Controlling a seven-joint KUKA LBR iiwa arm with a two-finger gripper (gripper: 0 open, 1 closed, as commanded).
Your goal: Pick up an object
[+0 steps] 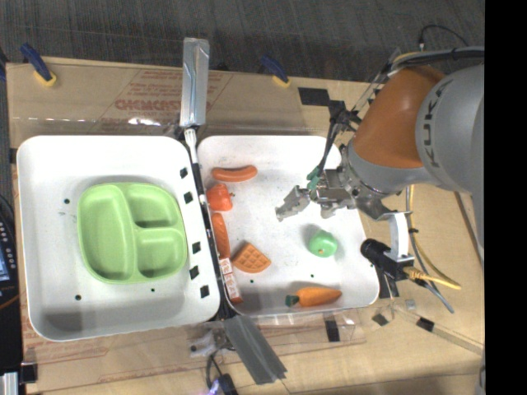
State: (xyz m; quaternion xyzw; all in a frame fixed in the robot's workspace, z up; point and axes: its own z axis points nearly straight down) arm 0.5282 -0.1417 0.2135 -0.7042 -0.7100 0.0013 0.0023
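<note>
You are looking down at a tan wooden bench [461, 336] with dark floor behind it. A brown cardboard sheet [123, 89] with red print lies at the back, held by blue clips [37, 64]. Two shallow white bins sit side by side, with a grey metal bar [194, 76] standing up where they meet.

The left bin [41, 220] is far from the gripper, across the middle wall. It holds a smooth light green plate [132, 230] with three dips in it.

The gripper [290, 207] hangs low over the right bin [272, 262], near its middle. Its grey metal fingers point left and a bit down. They look a little spread, with nothing between them.

The toys you could pick up all lie in this bin. A round shiny green toy [323, 243] sits just beside the gripper, below and to its right. A long orange sausage [235, 173] lies up and to the left of it. A chunky orange-red toy [218, 197] and a long orange piece [221, 235] lie to its left along the middle wall. A bumpy waffle wedge [251, 259] is down and left. A carrot [315, 296] with a green end lies well below, by the front wall.

The arm comes in from the right. It is thick and grey, with a rounded orange band [395, 126] above the wrist, and it bends down toward the bin. Thin cables [428, 280] hang near the wrist.
</note>
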